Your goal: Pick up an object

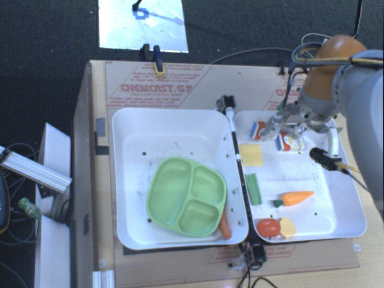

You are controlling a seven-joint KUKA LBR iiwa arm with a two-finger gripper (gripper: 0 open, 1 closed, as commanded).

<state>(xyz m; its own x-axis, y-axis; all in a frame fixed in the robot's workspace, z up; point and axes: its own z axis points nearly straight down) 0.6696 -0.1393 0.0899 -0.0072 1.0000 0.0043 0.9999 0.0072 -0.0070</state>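
Bench board (157, 89) reads "CHEMCAST GP" (red print); claw (287, 126) grip state unclear.

1. Dark carpeted floor (48, 35) is surrounding the bench, far to the left of the claw.
2. A pale reflective sheet (142, 17) is lying on the floor, up and left of the claw.
3. A cardboard-covered benchtop (174, 89) is sitting under the bins, printed with red lettering.
4. White shelving (51, 179) is standing far left, below the claw's level.
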